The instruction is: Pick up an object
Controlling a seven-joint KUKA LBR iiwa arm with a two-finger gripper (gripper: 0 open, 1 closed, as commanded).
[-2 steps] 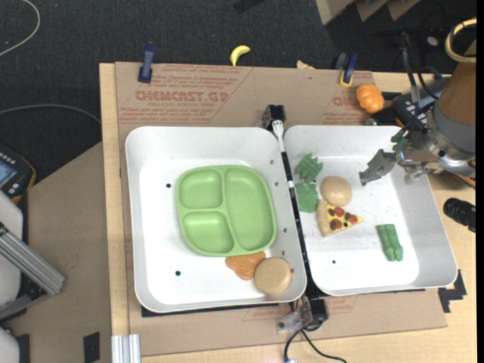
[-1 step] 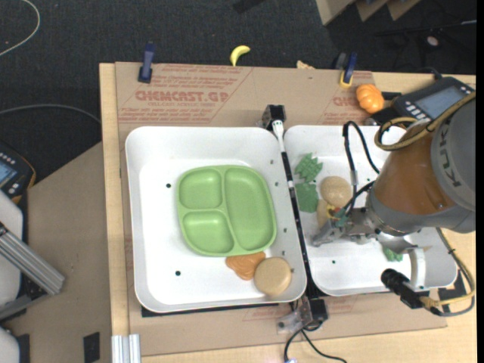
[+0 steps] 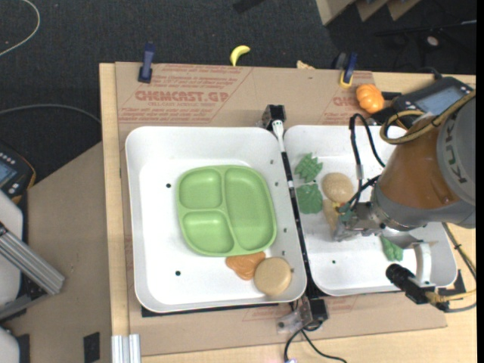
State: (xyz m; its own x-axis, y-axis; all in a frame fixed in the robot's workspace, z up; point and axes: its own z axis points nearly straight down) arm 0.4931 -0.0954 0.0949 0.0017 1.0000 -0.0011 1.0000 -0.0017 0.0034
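My gripper (image 3: 342,224) is low inside the right bin (image 3: 355,274), reaching in from the right under the orange band of the arm (image 3: 414,174). It sits just below a tan rounded object (image 3: 337,187) and right of a green leafy piece (image 3: 308,200). A second green leafy piece (image 3: 308,165) lies further back in the same bin. Another small green piece (image 3: 392,248) pokes out from under the arm. The wrist hides the gripper's tips and whatever lies beneath them.
The left bin (image 3: 151,225) holds a green divided plate (image 3: 225,209), an orange piece (image 3: 243,265) and a tan round disc (image 3: 273,275) at its front right. A black divider (image 3: 290,195) separates the bins. Cables (image 3: 363,153) loop above the arm.
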